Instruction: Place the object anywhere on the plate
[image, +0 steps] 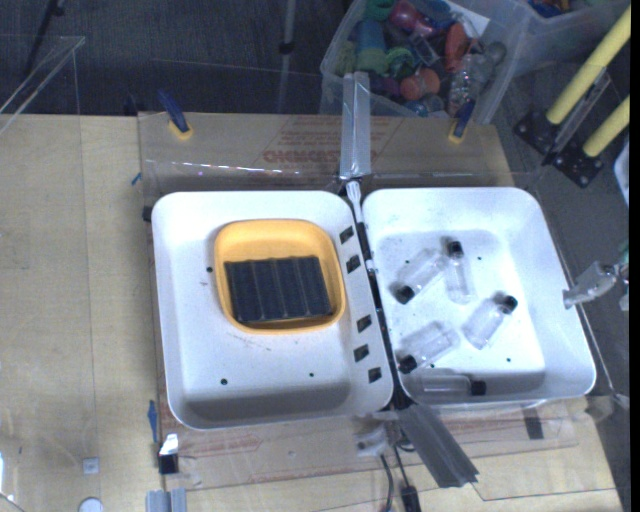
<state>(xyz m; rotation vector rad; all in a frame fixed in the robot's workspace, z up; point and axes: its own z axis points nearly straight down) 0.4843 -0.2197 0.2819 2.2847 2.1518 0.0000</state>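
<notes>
A yellow square plate sits in the left white bin, towards its back. A dark, ribbed rectangular block lies flat on the plate and covers most of its inner floor. In the right white bin lie several clear small bottles with black caps: one near the middle, one beside it, one to the right. Another bottle lies near the front left, and one rests against the front wall.
A ridge with black markers divides the two bins. A clear box of colourful toys stands behind the bins, with yellow tubes at the back right. A small grey bracket sticks out by the right bin's right rim.
</notes>
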